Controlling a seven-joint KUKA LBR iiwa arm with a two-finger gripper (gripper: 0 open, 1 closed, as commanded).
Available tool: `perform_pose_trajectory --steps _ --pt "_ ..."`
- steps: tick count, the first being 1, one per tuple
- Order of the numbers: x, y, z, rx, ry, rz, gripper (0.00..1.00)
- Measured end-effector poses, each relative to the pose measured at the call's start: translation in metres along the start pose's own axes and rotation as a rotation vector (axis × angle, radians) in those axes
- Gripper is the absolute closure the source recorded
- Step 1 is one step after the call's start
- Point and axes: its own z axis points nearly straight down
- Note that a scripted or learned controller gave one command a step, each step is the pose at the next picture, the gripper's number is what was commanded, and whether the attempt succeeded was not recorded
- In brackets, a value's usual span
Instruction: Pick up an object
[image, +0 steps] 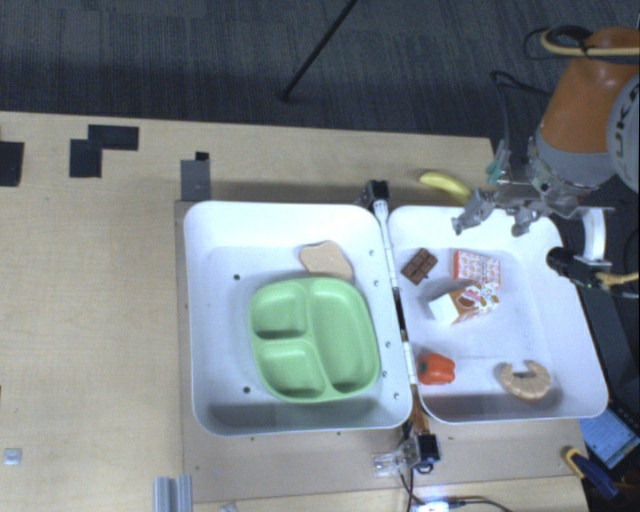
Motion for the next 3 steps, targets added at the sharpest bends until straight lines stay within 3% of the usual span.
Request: perform_pose_trajectory --steps 1,2,3 --pt "-0.011 0.012 0.127 -0.01 -0.003 0.002 0.0" --pt "-0.012 0.014 0.115 -0.014 -0.005 0.001 1.0" --pt "-0.012 0.014 0.115 -0.013 -0.005 0.001 0.0"
